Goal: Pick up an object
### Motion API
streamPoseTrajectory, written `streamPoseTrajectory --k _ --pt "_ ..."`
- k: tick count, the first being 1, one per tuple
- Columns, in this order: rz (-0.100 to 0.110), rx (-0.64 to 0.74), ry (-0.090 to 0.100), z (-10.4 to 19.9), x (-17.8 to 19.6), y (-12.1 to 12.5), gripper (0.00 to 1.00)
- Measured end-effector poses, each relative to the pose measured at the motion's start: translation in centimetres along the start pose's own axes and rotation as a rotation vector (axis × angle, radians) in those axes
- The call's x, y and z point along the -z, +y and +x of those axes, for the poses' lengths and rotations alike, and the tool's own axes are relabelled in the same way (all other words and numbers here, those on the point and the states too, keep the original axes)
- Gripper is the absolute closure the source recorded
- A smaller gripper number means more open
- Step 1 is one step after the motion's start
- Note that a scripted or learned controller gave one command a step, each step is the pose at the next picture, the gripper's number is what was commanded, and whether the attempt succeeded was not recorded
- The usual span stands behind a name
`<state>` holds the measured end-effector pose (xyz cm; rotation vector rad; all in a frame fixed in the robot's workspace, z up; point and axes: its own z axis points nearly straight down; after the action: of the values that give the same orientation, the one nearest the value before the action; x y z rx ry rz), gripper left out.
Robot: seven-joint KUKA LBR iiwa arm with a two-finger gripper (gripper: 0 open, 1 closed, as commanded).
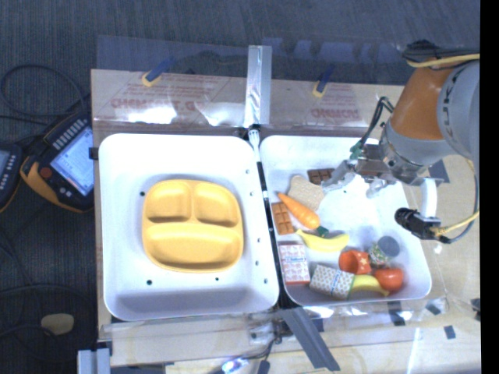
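Reaching in from the right, the grey arm with its orange band holds its two-finger gripper [357,179] low over the far part of the right white bin [421,283], its fingers spread and grasping nothing. Below it lie an orange plastic carrot [299,209], a yellow toy banana [326,241], a red toy tomato [355,261] and a small patterned box [332,280]. The left white bin [117,287] holds a yellow divided plastic tray [191,224].
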<state>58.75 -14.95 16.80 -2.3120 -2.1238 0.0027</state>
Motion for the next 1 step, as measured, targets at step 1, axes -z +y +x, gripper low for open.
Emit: streamPoseTrajectory --k 1 --pt "0.001 0.003 0.001 0.12 0.86 0.04 1.00"
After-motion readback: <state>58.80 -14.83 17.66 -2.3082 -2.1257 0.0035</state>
